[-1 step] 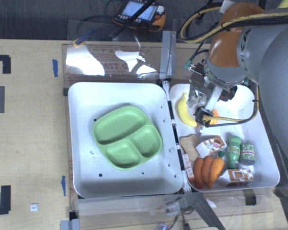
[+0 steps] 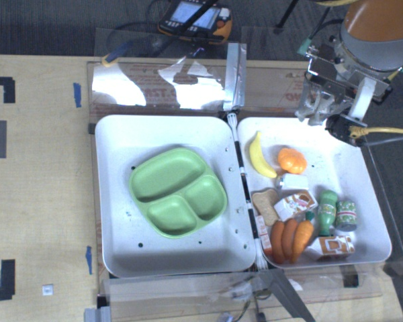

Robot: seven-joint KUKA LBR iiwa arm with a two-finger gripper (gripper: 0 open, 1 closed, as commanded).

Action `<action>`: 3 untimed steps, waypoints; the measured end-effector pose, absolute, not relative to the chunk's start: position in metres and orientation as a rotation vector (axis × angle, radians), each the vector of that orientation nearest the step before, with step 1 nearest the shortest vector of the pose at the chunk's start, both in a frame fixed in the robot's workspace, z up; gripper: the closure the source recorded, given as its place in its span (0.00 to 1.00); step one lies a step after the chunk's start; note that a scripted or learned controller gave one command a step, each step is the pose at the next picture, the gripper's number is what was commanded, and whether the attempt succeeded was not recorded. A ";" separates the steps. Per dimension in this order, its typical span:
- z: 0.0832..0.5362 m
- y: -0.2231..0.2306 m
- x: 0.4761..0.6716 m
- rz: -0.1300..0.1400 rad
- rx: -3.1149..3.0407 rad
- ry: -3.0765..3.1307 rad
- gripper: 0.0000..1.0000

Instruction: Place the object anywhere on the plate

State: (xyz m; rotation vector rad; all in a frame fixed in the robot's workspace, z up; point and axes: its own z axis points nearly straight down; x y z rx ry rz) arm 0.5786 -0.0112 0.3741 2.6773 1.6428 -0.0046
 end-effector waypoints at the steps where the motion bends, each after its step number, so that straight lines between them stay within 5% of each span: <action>1: 0.315 0.006 0.518 -0.009 2.512 1.893 1.00; 2: 0.293 0.052 0.533 -0.007 2.314 2.130 1.00; 3: 0.246 0.099 0.525 -0.007 2.070 2.368 1.00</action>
